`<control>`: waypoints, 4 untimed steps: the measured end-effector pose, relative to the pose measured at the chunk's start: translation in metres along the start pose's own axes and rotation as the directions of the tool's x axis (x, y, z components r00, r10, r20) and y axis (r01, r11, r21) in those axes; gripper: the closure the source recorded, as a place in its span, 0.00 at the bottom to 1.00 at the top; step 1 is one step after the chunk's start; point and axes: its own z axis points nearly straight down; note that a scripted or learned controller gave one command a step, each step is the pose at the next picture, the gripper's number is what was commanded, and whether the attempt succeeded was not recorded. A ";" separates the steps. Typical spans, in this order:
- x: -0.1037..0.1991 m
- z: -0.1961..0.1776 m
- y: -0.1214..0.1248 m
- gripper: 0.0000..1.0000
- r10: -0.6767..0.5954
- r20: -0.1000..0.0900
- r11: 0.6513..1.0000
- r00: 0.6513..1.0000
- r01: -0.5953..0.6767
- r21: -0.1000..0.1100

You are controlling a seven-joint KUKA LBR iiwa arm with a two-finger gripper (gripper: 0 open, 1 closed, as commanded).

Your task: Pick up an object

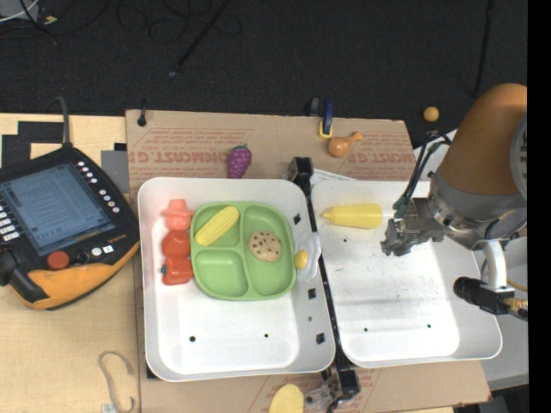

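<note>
A yellow oblong toy [351, 216] lies at the back left of the right bin [413, 317]. My gripper [398, 240] hangs low over that bin, just right of the yellow toy and apart from it, with nothing seen in its hold. In the left bin [224, 342] a green divided plate [225, 278] carries a yellow corn cob [215, 224] and a cookie [266, 246]. A red and pink toy figure [176, 242] lies left of the plate. A small yellow piece [301, 259] sits at the plate's right edge.
Behind the bins, on cardboard, lie a purple grape toy [239, 160] and an orange pear-shaped toy [343, 144]. A small orange ball [430, 114] rests further back. A yellow lemon-like toy [287, 398] sits in front of the bins. A teach pendant [60, 222] lies at the left.
</note>
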 end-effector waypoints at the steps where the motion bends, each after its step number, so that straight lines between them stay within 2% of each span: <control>1: 0.054 -0.001 0.005 1.00 0.000 0.000 1.000 1.000 0.000 -0.001; 3: 0.166 -0.010 -0.015 1.00 -0.001 0.001 1.000 1.000 0.001 0.000; 4: 0.169 0.004 -0.026 1.00 0.005 0.003 1.000 1.000 -0.005 0.002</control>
